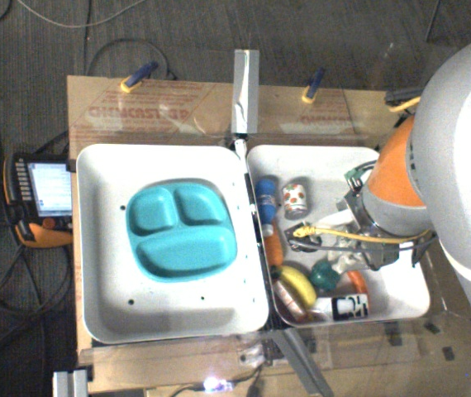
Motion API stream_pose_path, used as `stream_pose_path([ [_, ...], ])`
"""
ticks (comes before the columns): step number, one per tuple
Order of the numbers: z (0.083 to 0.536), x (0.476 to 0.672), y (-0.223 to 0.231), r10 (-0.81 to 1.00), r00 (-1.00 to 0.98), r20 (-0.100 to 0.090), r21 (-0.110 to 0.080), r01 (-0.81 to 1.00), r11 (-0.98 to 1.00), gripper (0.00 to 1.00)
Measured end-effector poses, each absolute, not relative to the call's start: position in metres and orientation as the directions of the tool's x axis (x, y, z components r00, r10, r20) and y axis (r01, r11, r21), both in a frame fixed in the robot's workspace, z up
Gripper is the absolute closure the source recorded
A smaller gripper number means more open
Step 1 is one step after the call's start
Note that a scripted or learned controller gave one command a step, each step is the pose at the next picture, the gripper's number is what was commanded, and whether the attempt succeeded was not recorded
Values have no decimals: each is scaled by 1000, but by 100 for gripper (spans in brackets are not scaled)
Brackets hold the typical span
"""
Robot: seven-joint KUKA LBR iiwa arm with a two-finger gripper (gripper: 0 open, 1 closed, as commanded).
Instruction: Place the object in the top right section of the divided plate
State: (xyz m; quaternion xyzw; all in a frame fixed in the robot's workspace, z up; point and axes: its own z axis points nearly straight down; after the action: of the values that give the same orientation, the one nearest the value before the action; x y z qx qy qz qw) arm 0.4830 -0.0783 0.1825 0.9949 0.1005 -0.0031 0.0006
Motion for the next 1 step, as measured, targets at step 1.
stream_pose_path([
  [1,183,482,-97,208,978,-7,0,208,-978,100],
])
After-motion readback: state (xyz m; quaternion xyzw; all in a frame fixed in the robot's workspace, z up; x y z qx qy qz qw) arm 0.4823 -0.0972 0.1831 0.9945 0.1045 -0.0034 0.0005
